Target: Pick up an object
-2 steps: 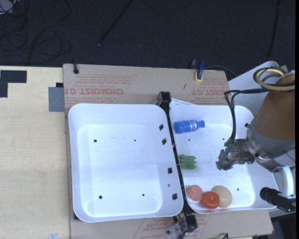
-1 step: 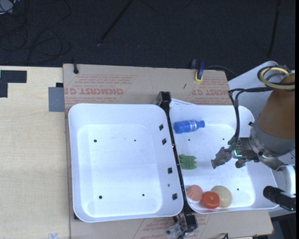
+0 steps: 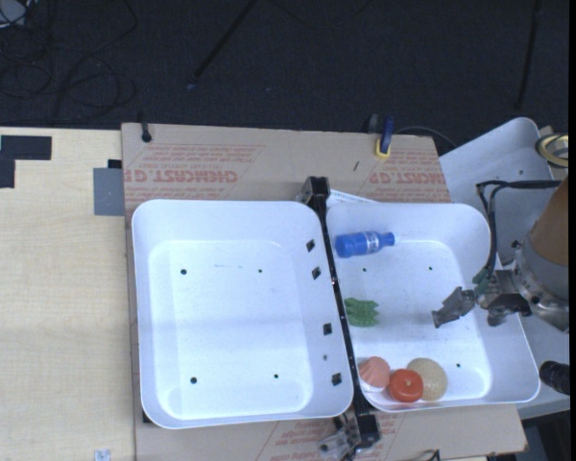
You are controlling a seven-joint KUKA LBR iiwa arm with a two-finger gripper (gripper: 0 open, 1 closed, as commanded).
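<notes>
We see the gripper (image 3: 468,307) over the right bin's (image 3: 470,221) right edge, fingers apart, holding nothing. Risk: the items crowd the bin's near-left corner, so we may grab the red object (image 3: 405,385) along with its neighbours, or miss.

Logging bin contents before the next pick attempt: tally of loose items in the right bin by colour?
Blue: 1, bottle
Green: 1, small green item
Red: 1, round red item
Pink: 1, pink item
Tan: 1, round tan item
Total: 5, all in the right bin
</notes>
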